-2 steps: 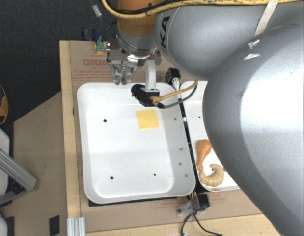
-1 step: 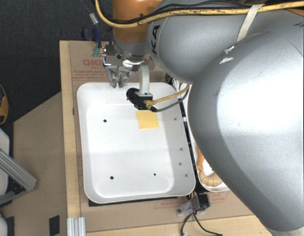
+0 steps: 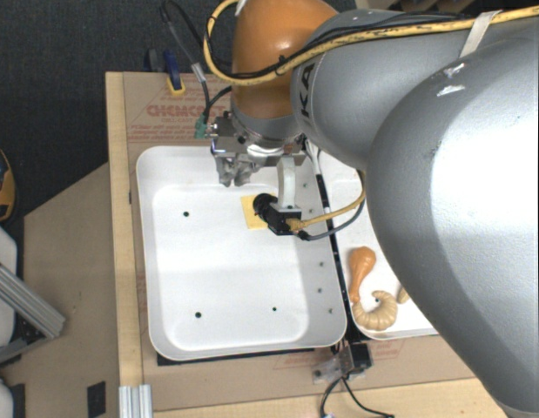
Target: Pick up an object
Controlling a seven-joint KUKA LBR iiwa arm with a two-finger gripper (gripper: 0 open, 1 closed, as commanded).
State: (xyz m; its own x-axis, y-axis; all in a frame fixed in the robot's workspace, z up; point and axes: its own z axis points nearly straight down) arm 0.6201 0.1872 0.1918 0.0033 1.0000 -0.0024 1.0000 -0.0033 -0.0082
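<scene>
Both shallow white plastic bins (image 3: 165,233) sit on a tan cardboard sheet with red printing (image 3: 121,146). A blue and yellow clamp (image 3: 173,72) grips its top edge. Dark grey carpet-like flooring (image 3: 69,24) lies behind, a silver aluminium rail (image 3: 21,294) angles in on the left, and black cables (image 3: 352,381) hang below the bins.

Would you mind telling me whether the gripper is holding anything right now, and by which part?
Nothing shows between the fingers of the gripper; it hangs over the left white bin, beside the flat yellow square piece.

Faint red lettering on the cardboard (image 3: 165,110) is too blurred to read.
</scene>
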